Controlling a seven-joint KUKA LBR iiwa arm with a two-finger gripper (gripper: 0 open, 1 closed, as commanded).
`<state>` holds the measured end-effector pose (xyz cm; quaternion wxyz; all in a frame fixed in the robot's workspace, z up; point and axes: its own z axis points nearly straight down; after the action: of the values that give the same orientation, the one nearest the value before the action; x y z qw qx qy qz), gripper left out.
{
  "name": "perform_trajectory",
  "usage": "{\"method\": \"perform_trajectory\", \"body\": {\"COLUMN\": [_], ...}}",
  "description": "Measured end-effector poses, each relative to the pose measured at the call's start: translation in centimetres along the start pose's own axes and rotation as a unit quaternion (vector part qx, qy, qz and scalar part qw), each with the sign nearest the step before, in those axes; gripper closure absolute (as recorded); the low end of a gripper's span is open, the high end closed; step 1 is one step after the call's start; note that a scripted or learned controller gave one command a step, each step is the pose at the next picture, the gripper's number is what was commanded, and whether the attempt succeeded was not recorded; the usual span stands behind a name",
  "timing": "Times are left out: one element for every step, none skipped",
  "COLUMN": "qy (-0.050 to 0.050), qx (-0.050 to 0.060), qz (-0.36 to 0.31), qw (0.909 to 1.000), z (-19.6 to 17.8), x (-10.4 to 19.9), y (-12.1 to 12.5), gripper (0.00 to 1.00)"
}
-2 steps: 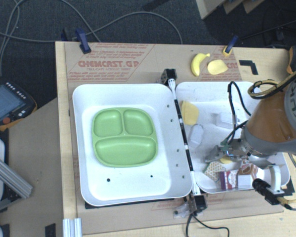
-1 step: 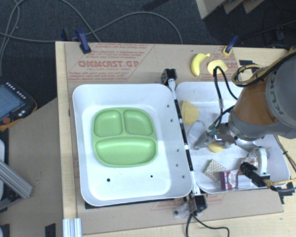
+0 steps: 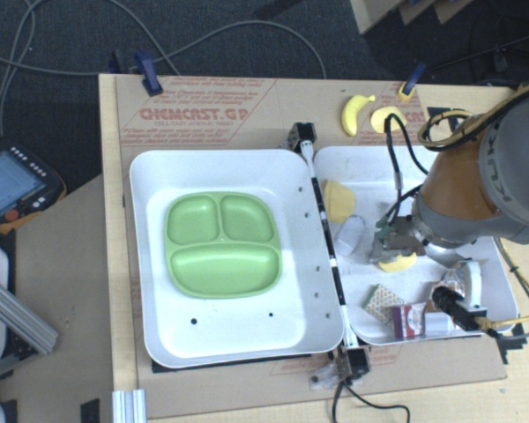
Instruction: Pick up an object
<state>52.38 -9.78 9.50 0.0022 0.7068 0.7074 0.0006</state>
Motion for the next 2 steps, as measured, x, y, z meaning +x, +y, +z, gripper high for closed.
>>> {"method": "perform_trajectory", "body": {"qy": [0.000, 0.001], "qx": [0.001, 0.002], "qz": [0.001, 0.000], "qw": [1.0000, 1.0000], "z": [-7.38, -7.33], "x": [-8.76, -8.67], "y": [1.05, 1.04], "gripper": [1.00, 0.00]}}
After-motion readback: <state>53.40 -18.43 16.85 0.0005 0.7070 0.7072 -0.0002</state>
